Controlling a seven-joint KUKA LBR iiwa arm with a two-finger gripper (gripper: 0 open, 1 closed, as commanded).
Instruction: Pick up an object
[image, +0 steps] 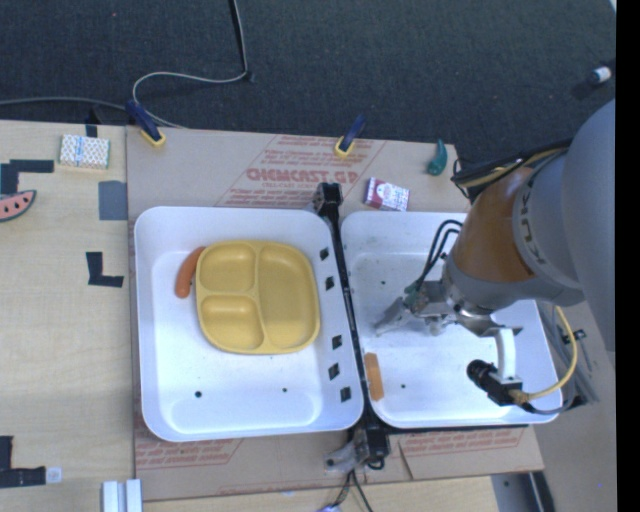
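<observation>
Two bins sat side by side; my gripper (390, 318) hovered low in the right bin (440, 405), fingers spread, holding nothing; a small orange piece (373, 376) lay near its left wall; the yellow tray (257, 296) filled the left bin (240, 410).

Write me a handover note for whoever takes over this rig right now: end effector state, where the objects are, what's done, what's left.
End effector: low over the right bin, pointing toward its left wall; nothing visible between its tips, and whether it is open or shut can't be read.
Objects: small orange piece on the right bin's floor by the left wall, below the end effector. Yellow divided plate sits in the left bin, with an orange sausage-like item at its left edge.
Done: nothing picked up.
Left: grasp an object and lift it; the small orange piece looks nearest.
</observation>
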